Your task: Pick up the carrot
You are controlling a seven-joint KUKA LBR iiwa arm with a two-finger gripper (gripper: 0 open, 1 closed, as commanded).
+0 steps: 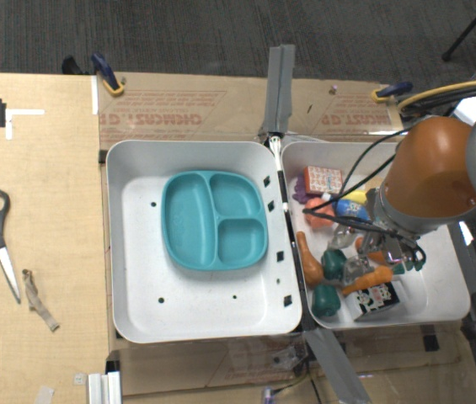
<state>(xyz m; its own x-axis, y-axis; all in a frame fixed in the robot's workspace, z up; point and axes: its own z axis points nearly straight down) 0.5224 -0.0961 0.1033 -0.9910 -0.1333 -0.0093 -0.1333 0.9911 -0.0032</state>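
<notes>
Nearest in the right bin [440,305] lie a small printed card [378,299] and a green toy [326,300]. Just above them the gripper [371,263] hangs low, and an orange piece, perhaps the carrot [369,278], lies at its tip; I cannot tell how the jaws stand. An orange bottle-like toy [307,259] lies by the wall. Farther sits a box [323,179]. The left bin [136,293] holds a teal plate [215,220].

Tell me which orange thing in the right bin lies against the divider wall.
The long orange piece at the right bin's left edge; the other orange piece lies farther right, beside the gripper.
</notes>
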